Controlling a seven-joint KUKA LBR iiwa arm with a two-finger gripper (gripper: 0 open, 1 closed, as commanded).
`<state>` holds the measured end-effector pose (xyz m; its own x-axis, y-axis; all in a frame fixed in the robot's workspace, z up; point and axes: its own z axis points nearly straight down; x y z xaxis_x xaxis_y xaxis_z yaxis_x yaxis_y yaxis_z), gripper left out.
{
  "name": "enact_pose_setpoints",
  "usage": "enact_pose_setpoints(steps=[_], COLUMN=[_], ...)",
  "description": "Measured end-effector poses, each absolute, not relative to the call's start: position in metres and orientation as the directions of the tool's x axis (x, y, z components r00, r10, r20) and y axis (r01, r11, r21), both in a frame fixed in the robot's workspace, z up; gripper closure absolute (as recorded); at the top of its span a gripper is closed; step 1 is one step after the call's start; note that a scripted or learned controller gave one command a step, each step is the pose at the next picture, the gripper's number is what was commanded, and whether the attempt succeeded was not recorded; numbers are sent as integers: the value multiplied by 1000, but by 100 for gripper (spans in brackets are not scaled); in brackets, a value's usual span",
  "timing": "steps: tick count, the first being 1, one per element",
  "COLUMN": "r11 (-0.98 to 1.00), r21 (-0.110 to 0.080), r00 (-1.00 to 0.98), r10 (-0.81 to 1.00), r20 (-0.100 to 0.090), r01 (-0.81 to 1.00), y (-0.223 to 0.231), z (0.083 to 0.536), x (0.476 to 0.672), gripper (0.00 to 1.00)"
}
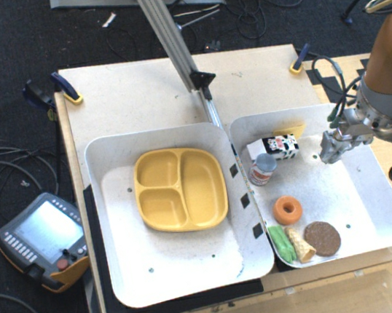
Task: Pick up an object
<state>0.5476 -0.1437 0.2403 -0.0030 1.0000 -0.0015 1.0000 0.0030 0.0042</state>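
The right bin (368, 195) holds several small objects. An orange ring (288, 210) lies near its middle. A brown round cookie (322, 238), a green pod (281, 244) and a tan piece (302, 243) lie along the front edge. A small cup with a red band (262, 169) and a black-and-white carton (281, 146) sit at the back left, with a yellow piece (291, 130) behind them. My gripper (330, 150) hangs over the right bin's back right part, to the right of the carton, with nothing visible in it.
The left bin (118, 223) holds a yellow divided plate (181, 189). A metal pole (169, 35) slants down to the seam between the bins. A teach pendant (40, 243) lies on the floor at left. Clamps (68, 91) mark the bench's back corners.
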Motion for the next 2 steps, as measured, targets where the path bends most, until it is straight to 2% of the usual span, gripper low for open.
enact_pose_setpoints(steps=[1,2], r11=[8,9], r21=[1,1], r00=[-8,-9], r10=[1000,1000], r20=[1,2], r01=[1000,1000], y=[-91,-29], z=[231,237], x=[564,571], gripper=[100,100])
